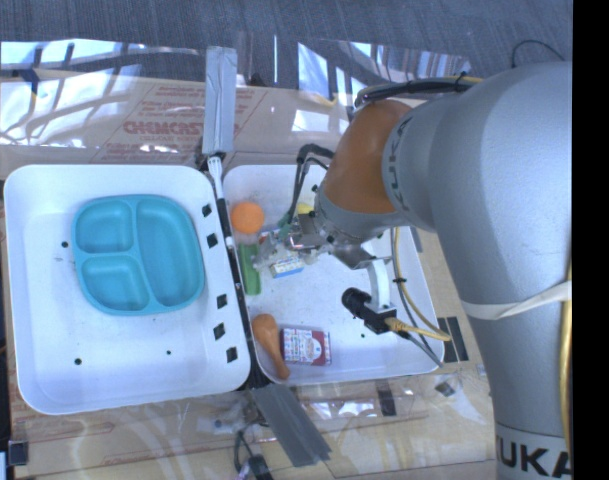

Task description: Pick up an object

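- Leftmost, the left bin holds a blue divided plate; bare floor around it.
- Right bin: orange ball and green item near the dividing wall; orange-brown piece touching a red-and-white packet near the front rim.
- Gripper low beside the green item, over a small white-blue item; cannot tell whether it grips anything.
- Arm covers the bin's right side.

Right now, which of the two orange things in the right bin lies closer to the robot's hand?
The round orange ball at the bin's upper left is closer to the hand. The elongated orange carrot-shaped piece lies farther down, beside the red-and-white box.
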Controlling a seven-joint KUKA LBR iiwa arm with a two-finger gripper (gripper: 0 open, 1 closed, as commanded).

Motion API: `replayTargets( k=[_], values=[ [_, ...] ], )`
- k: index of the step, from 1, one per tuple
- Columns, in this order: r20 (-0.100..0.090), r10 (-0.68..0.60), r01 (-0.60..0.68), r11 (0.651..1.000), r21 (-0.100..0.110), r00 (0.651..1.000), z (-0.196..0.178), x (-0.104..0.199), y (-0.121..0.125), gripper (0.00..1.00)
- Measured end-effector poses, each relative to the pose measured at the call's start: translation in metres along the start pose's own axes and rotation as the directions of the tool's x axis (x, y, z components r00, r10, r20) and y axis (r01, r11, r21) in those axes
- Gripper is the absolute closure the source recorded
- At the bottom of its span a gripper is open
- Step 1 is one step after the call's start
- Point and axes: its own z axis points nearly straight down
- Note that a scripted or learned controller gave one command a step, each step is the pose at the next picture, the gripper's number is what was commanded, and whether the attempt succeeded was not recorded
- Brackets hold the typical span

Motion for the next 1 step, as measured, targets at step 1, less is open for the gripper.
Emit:
replayTargets(
  k=[1],
  values=[
    [0.0,-0.008,0.008,1.0,-0.002,1.0,-0.0061,-0.02,-0.0488,0.0]
  ],
)
